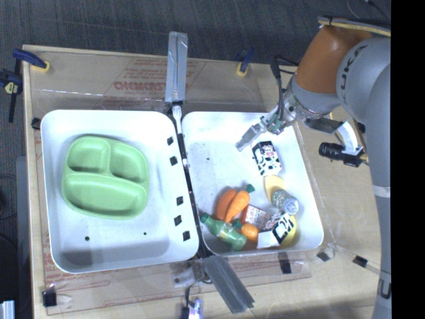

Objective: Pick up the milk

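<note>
The milk [266, 158] is a small white carton with black cow patches. It lies in the right bin [212, 135], near the right wall and a little past the middle. My gripper [261, 133] hovers just above the carton's far end, and its fingers [248, 139] are spread open. Nothing sits between them. The carton rests on the bin floor, apart from the pile of other items.
The right bin's near corner holds two carrots [232, 203], a green bottle [222, 230], a yellow item [274, 186], a small can [289, 207] and some packets [284, 228]. A green divided plate [106, 176] lies in the left bin [53, 231].
</note>
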{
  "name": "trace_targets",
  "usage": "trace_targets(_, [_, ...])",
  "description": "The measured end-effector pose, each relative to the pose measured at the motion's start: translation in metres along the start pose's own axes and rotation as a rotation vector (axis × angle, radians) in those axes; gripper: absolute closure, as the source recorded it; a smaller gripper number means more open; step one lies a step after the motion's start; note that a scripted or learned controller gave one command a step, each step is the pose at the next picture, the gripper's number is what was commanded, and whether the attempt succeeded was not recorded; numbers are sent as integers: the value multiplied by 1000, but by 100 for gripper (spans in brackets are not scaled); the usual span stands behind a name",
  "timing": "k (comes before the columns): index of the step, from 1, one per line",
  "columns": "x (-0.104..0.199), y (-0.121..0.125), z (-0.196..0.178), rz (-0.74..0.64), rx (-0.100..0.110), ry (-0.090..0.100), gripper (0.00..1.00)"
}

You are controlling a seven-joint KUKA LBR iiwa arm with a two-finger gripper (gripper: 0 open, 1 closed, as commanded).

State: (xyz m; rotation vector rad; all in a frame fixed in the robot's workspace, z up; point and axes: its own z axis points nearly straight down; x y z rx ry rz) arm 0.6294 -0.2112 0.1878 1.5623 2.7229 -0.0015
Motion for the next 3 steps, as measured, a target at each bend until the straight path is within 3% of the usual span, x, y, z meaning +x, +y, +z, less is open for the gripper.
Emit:
trace_targets(1, [8, -8, 94, -64, 2, 4, 0])
trace_targets(2, [15, -21, 12, -96, 0, 1, 0])
trace_targets(3, [-14, 25, 7, -172, -1, 1, 0])
